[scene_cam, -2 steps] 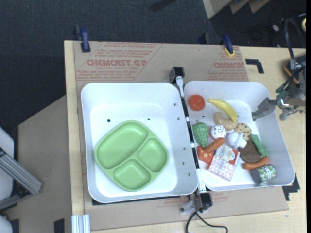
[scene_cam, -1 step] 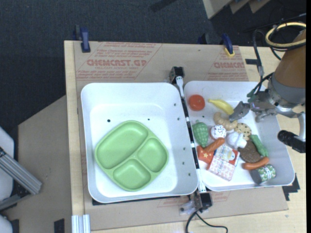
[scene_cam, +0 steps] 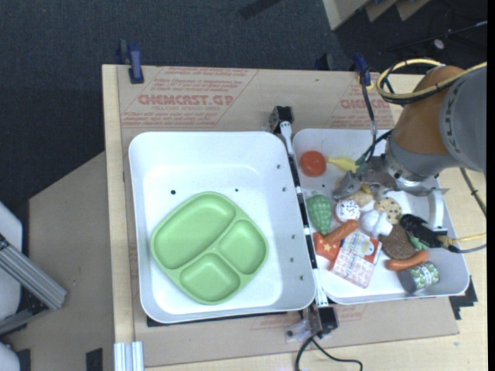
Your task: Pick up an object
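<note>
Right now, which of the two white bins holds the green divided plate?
The left bin holds the green divided plate; the right bin holds small toy items.

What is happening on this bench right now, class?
A grey and orange robot arm reaches from the right into the right bin, its claw low over a jumble of small toy foods near a red ball. The left bin holds a green divided plate. Nothing is visibly lifted yet.

Jumbled small toys (scene_cam: 363, 230) in right bin (scene_cam: 456, 273)
</note>
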Motion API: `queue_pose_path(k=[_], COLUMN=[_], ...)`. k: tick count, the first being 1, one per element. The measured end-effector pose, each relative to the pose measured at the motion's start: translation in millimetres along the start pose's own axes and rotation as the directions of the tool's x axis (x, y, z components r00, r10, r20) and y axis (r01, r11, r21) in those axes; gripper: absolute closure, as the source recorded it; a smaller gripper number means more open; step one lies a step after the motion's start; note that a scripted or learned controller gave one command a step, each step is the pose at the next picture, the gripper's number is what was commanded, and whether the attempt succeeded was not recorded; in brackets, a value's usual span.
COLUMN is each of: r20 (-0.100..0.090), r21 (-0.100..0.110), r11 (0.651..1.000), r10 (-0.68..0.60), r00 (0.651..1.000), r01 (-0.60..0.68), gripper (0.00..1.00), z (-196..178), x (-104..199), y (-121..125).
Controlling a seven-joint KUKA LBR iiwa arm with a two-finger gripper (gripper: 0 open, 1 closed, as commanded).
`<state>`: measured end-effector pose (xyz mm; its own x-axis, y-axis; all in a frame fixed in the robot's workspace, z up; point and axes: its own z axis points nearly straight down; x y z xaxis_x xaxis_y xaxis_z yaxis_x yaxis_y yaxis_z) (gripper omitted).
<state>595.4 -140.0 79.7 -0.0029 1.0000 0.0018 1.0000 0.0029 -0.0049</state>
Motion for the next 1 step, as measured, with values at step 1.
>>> queue_pose_path(k=[1], r20=[0.003], r21=[-0.006], r11=[1.0], r10=[0.003], r00=[1.0], r01=[-0.003], gripper=[1.0], z=[-15.1], x=[-2.1], y=[0.5])
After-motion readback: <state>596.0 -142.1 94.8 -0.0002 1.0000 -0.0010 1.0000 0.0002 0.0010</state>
